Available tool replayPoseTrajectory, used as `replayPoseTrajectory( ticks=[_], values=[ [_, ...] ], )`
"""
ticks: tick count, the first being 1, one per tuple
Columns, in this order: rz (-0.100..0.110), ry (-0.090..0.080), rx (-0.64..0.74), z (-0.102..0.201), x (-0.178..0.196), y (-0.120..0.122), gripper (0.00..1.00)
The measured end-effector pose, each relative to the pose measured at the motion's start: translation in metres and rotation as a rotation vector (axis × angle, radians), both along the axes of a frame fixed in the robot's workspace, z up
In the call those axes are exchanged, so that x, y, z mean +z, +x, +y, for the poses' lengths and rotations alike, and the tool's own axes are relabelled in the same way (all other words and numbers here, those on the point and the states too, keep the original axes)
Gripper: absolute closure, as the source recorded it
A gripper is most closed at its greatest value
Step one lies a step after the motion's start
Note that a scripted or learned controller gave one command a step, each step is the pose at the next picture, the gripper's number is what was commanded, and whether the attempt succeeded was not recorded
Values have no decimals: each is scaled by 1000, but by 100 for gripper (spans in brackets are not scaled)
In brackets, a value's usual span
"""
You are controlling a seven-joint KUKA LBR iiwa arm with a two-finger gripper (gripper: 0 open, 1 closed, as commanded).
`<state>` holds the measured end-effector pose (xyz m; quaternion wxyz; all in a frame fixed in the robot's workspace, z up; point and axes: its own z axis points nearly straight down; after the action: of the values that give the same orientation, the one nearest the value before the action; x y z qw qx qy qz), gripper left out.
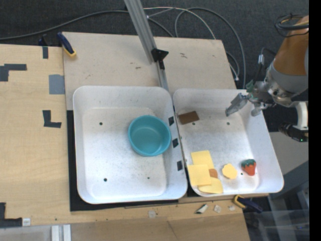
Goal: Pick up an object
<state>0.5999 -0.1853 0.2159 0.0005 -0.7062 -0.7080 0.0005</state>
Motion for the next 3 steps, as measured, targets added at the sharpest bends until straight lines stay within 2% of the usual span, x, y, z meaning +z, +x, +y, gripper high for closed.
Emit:
replayPoseTrajectory(
  ticks=[1,3],
  values=[
    [0,0,0,0,0,0,0],
    [6,0,-1,-11,-103,5,0]
  ],
)
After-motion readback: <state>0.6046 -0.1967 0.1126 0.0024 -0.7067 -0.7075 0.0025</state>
